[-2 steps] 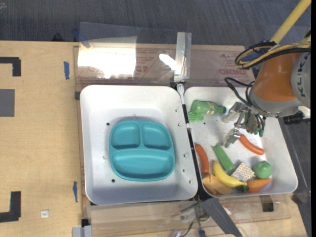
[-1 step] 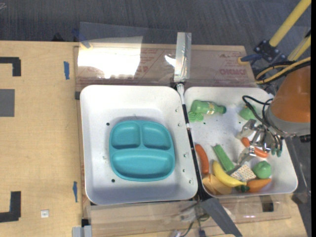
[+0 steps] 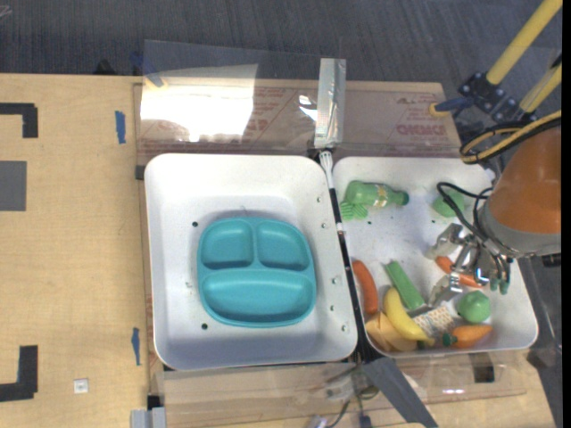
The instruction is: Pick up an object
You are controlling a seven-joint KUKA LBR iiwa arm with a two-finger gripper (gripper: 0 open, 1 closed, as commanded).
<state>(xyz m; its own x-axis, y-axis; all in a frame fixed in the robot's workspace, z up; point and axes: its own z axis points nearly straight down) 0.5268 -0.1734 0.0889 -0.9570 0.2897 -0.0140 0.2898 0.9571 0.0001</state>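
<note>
1. The left bin (image 3: 169, 185) is smooth white plastic with rounded corners. It holds a glossy teal divided plate (image 3: 257, 270) with three compartments.
2. The right bin (image 3: 401, 172), beside the plate's bin, holds moulded toy food: a green bottle (image 3: 370, 196), an orange carrot (image 3: 364, 285), a green stick-shaped piece (image 3: 403, 284), a curved yellow banana (image 3: 400, 316) and a green ball (image 3: 475, 307).
3. The gripper (image 3: 464, 266), metallic, sits low over the right bin just above the green ball; whether its tips are spread or closed cannot be told.
4. The clear panel (image 3: 393, 114) behind the bins bears red print, too blurred to read.
</note>
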